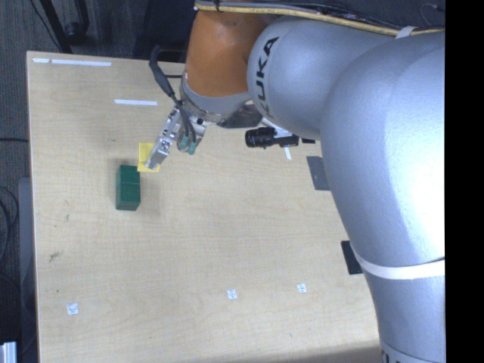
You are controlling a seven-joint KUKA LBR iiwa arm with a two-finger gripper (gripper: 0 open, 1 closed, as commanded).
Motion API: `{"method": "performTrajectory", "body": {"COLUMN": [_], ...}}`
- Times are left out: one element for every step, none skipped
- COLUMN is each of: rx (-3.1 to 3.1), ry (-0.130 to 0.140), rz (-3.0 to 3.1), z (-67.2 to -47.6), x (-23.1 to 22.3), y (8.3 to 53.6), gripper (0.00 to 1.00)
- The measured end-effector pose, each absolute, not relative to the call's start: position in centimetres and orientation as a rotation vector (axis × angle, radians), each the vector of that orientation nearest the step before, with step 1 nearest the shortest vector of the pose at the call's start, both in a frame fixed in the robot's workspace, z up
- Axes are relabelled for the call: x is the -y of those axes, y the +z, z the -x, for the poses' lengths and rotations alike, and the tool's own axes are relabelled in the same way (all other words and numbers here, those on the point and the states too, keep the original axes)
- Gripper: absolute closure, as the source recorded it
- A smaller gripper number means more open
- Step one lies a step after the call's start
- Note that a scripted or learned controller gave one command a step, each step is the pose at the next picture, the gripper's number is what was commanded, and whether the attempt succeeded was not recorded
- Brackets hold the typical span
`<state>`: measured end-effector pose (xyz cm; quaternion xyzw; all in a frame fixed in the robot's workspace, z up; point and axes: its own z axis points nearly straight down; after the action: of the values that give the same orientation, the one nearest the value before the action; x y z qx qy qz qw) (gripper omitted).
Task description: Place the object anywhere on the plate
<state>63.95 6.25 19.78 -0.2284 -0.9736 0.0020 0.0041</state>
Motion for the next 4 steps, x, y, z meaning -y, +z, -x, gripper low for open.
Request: {"method": "performTrajectory", "body": {"rx": [2.932, 2.968, 2.968, 2.861], "ry": [0.01, 0.005, 0.009, 0.008], "rz": [1.103, 1.017, 1.007, 1.285], "z": [-63.1, -64.8, -62.3, -64.6], "x": [-13.1, -5.0, -15.4, -12.6], "y": [12.9, 18.9, 19.1, 17.3], "gripper": [1.0, 1.0, 1.0, 1.0]}}
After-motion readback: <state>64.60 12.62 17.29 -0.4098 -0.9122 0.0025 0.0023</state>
